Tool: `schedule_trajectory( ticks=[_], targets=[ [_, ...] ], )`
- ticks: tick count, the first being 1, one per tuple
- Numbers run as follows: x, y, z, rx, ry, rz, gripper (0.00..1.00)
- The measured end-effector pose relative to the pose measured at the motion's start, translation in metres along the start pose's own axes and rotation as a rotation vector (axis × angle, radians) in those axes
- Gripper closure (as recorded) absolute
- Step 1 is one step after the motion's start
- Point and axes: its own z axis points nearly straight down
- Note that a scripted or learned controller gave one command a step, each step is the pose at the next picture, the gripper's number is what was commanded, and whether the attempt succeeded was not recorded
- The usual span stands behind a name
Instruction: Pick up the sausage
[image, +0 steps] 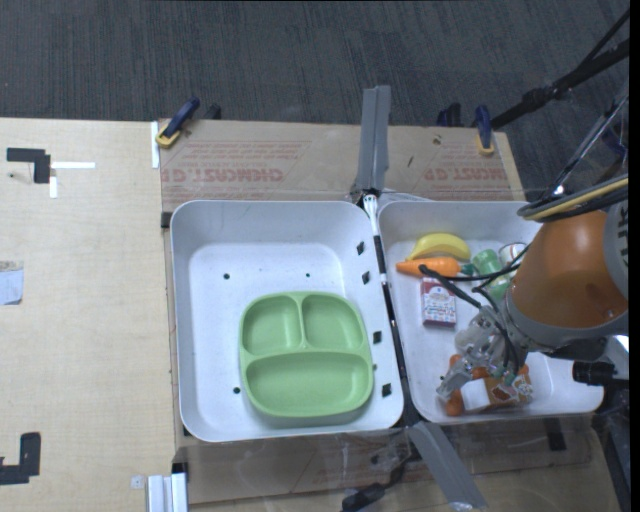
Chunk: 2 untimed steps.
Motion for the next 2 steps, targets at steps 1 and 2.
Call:
schedule_trajectory(
  ticks=[1, 2],
  targets=[
    [-0.001, 0.0, -0.008, -0.002, -0.001, 0.005, 1.0],
    [-0.024, 0.031, 0.0, -0.001, -0.001, -0.307, 1.0]
  ],
)
